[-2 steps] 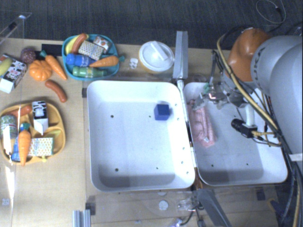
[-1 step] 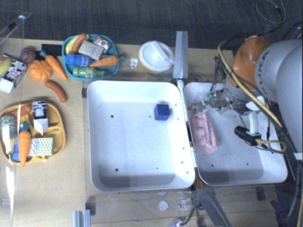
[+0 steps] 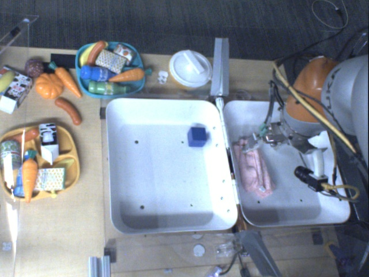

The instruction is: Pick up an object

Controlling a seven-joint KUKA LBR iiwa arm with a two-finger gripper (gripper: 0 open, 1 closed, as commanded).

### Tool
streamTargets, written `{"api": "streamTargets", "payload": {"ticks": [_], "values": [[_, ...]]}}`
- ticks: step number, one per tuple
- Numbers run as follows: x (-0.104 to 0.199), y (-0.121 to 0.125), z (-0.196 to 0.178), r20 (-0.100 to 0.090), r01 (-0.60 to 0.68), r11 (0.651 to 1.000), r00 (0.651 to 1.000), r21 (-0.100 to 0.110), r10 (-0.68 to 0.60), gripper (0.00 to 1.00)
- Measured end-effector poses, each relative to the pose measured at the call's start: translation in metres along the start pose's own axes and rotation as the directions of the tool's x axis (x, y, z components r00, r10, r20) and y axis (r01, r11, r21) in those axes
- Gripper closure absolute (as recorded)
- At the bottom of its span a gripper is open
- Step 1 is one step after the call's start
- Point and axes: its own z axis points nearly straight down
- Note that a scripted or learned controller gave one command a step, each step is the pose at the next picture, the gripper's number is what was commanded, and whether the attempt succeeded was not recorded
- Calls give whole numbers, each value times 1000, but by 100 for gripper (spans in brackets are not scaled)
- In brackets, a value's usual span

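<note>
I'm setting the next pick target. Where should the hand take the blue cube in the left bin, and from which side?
Come straight down on the blue cube, probably closing across two opposite flat side faces. It sits alone on the left bin floor, apart from the walls, so there is room around it.

A pink bundle lies lengthwise in the right bin's left part.

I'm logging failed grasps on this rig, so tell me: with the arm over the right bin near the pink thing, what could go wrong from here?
1. The pink object lies close to the right bin's left wall, so a finger could strike the wall or nudge it aside rather than closing around it.
2. It looks soft and elongated; a pinch near its end might let it sag or slip out.
3. Loose cables hang around the gripper and could snag during descent.
</note>
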Motion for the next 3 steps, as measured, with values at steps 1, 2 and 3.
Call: {"api": "streamTargets", "payload": {"ticks": [1,2,3], "values": [[15,-47,-1,2,227,974,974,-3,-227,0],[17,-99,-2,3,269,963,963,-4,-269,0],[19,-97,-13,0,271,963,963,-7,-271,100]]}}
